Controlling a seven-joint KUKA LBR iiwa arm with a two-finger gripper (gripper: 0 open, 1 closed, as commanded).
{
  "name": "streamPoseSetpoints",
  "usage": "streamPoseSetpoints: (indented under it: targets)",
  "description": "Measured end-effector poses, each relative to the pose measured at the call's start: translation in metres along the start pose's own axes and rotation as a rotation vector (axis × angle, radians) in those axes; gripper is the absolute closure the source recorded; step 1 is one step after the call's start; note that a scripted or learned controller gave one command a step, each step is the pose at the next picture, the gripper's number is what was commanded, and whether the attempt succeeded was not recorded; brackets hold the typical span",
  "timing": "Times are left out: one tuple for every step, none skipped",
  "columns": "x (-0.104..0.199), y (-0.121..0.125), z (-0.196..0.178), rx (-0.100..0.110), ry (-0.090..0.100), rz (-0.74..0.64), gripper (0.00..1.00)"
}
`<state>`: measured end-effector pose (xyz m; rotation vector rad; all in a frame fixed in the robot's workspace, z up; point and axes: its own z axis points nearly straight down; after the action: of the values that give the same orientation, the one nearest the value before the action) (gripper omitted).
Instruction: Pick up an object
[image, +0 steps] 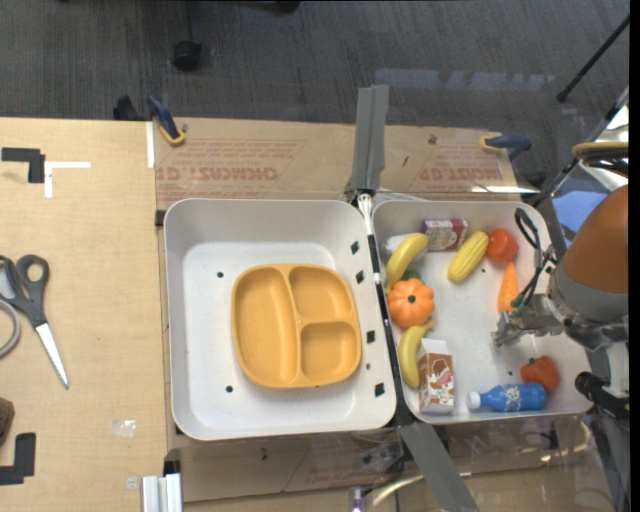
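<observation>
Carrot (509, 287) beside gripper (512, 327), tomato (541, 372) perhaps just below

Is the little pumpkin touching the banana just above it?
Touching. In the camera view, the upper banana's lower tip meets the top of the pumpkin, by its stem, with no white bin floor visible between them.

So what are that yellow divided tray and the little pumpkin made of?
The divided tray looks like moulded plastic: one even yellow-orange colour, rounded compartment walls, a soft matte sheen. The pumpkin seems to be toy plastic too, smooth and uniformly orange with a green stem, though rubber or foam can't be ruled out.
</observation>
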<state>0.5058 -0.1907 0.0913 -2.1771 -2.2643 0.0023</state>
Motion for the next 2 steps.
streamPoseSetpoints:
  targets:
    - [-0.004, -0.002, 0.0, 0.002, 0.0, 0.278, 1.0]
    - [-0.013, -0.014, 0.001, 0.002, 0.0, 0.562, 1.0]
